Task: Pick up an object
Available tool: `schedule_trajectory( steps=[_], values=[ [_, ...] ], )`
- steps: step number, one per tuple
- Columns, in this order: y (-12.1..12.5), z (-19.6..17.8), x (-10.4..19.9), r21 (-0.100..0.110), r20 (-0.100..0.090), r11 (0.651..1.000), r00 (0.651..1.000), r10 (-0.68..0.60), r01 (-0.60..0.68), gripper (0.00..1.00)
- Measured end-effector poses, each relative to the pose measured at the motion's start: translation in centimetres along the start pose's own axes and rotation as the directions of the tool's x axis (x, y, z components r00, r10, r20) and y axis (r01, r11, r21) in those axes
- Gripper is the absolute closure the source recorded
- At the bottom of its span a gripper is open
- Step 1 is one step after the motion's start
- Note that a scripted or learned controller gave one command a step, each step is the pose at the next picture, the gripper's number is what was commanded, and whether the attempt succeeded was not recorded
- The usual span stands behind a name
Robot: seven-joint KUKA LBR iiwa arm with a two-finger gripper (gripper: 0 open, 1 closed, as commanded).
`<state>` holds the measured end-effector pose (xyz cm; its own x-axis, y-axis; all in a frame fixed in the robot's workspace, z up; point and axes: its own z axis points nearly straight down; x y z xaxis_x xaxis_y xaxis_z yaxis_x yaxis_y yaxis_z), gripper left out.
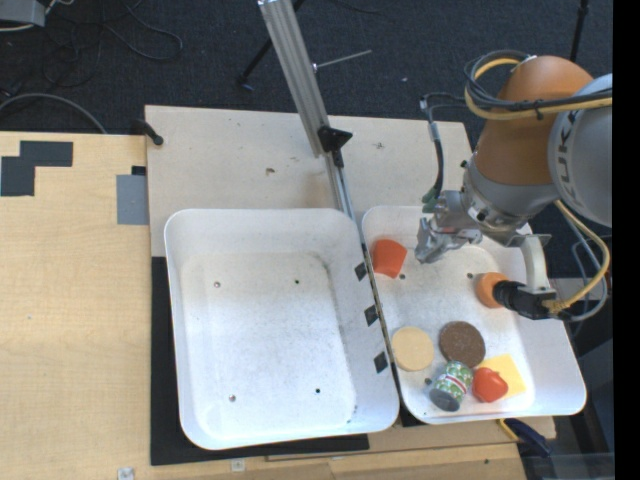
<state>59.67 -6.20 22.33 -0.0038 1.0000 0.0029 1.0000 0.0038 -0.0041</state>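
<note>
Gripper over right bin, nothing held yet.

Camera view: the gripper (437, 244) hung over the right bin's (560, 408) far-left part; can't tell jaw state from this angle. Nearest obj was the red cup (389, 258), just to the gripper's left, by the bin's left edge near its far corner, lying tilted, short and stubby w/ no clear long axis. It looked plain orange-red, smooth. Judged the likeliest target: a small shift left + down would do. Others sat toward the near edge: tan disc (412, 348), brown disc (462, 342), can (450, 385), yellow block (508, 372). Left bin (200, 238) alongside.
</note>
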Motion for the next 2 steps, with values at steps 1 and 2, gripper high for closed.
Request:
schedule_trajectory(
  steps=[1, 2],
  values=[
    [-0.8, 0.4, 6.1, 0.002, 0.0, 1.0, 1.0, -0.001, 0.001, 1.0],
    [-1.3, 0.9, 12.1, 0.002, 0.0, 1.0, 1.0, -0.001, 0.001, 1.0]
  ],
)
